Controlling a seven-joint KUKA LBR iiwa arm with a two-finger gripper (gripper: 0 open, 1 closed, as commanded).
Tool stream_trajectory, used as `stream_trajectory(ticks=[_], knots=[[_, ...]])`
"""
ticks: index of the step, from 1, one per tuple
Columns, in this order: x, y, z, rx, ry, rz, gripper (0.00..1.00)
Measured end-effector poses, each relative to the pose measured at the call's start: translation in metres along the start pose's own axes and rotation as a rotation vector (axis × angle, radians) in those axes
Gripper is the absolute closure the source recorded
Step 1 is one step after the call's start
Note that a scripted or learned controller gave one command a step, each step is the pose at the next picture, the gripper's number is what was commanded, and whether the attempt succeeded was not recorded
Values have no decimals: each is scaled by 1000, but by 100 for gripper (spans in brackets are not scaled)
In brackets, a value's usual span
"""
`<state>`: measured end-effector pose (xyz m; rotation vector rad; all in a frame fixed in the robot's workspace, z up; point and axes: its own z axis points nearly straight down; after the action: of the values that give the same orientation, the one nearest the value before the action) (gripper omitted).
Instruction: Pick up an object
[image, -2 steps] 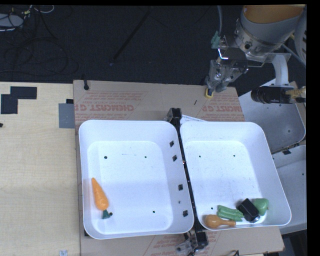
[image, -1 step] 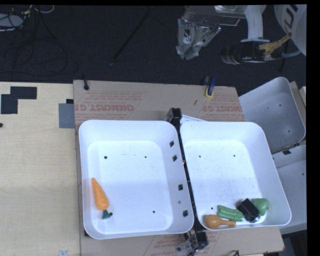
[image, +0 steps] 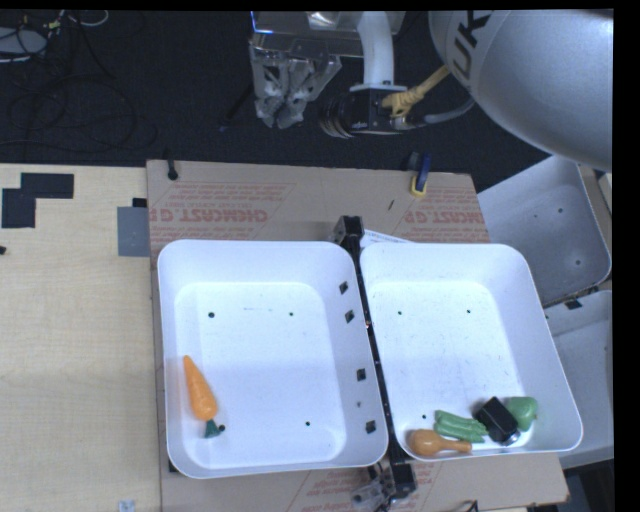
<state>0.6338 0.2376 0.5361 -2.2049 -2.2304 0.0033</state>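
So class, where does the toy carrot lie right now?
The toy carrot lies in the left bin, by its near-left wall, apart from the cluster of items in the right bin.

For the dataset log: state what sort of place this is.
Probably a robotics lab's grasping test bench: two white bins clamped onto cardboard, toy food such as a carrot, loose cables behind, and the claw raised above.

Bright, even light from overhead — both white bins (image: 255, 265) glow almost blown-out, their floors near featureless. Soft shadows gather just inside the bins' far walls. Beyond the bins, the background falls off to near black (cables barely readable). The arm's grey shell (image: 540, 70), above the bins' right corner, looms large, soft — out of focus. Overall slightly grainy.
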Motion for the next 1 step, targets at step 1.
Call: stream_trajectory(ticks=[1], knots=[[-54, 10, 119, 9, -8, 16, 100]])
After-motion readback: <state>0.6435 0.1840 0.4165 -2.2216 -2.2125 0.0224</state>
